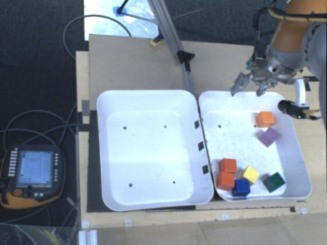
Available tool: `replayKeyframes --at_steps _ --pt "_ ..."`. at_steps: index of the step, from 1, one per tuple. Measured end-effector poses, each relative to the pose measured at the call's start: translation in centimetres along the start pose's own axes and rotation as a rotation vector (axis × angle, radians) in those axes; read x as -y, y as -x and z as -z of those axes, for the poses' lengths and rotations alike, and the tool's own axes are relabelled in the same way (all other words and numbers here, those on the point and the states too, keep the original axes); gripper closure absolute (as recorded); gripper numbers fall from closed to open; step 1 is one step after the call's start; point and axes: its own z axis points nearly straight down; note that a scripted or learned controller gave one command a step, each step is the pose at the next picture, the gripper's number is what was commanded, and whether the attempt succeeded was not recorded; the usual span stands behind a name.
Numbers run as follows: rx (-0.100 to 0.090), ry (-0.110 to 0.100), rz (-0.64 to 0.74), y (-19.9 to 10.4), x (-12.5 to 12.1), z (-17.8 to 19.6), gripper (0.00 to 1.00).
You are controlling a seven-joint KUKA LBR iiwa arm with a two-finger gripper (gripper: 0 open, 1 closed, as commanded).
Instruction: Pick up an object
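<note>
orange cube (265,119) in right bin (301,157); fingers (238,85) spread, empty

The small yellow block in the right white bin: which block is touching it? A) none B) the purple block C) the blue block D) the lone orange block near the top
C: the small yellow block sits against the blue block near the front edge of the right white bin, while the purple block lies well apart.

I count seven blocks in my right bin (301,160): an orange block (265,119) touching a purple block (269,136). Near the front, two orange cubes (227,172), a yellow cube (251,174), a blue cube (241,187) and a green cube (274,181) cluster.
</note>
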Motion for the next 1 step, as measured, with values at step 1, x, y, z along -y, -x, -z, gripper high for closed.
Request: replayKeyframes --at_steps 1 --pt "0.001 0.0 0.0 0.02 0.0 0.02 0.0"
